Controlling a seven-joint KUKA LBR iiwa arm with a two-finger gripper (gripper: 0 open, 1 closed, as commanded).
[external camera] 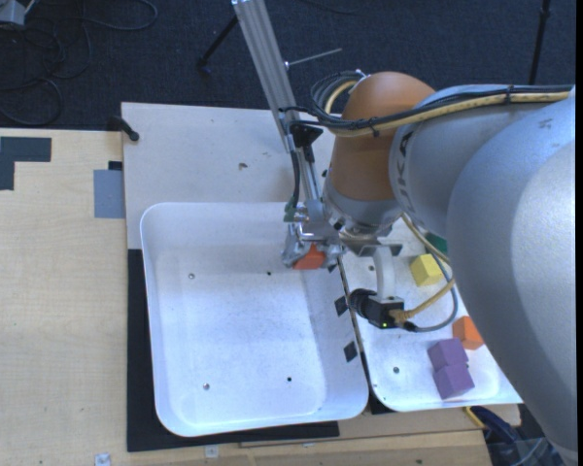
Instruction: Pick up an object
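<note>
Your red block (312, 256) sits clamped between the fingers of the gripper (307, 254), over the left bin's (175, 377) right rim. The arm (486, 192) reaches in from the right, wrist down. The right bin (408, 382) holds yellow (426, 269), orange (467, 332) and purple (451, 367) blocks. Open floor lies left of the gripper.

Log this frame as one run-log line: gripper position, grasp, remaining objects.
gripper: over left bin, right edge | grasp: red-orange object at jaws, hold unconfirmed | right bin: yellow block, purple block, orange object
</note>
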